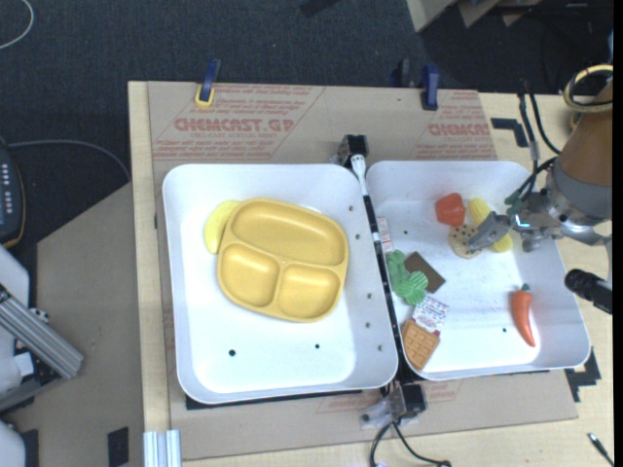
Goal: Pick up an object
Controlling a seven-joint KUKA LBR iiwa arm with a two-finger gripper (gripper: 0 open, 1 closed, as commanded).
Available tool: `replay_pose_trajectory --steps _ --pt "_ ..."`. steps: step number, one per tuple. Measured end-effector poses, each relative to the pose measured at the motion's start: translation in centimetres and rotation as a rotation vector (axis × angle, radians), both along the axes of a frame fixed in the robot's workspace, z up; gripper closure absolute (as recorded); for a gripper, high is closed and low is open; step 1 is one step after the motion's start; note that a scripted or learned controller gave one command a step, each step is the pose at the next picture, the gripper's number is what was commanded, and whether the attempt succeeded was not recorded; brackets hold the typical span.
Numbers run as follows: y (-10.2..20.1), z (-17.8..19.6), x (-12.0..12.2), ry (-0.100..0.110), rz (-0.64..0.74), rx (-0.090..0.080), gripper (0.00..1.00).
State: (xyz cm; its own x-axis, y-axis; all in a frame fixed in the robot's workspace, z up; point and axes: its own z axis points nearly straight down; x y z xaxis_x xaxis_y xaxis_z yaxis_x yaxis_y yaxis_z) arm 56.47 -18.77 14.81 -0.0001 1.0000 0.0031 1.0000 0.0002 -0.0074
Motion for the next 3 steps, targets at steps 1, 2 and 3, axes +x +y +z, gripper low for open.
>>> replay_pose_trajectory --steps 1,2,3 --pt "0.7 -4.8 0.5 -0.002 0.001 -0.001 0.0" --pt "0.8 -6.5 0.5 -0.003 0.0 -0.001 0.0" --pt "0.7 -5.3 0.6 -0.008 -0.001 -0.003 1.0"
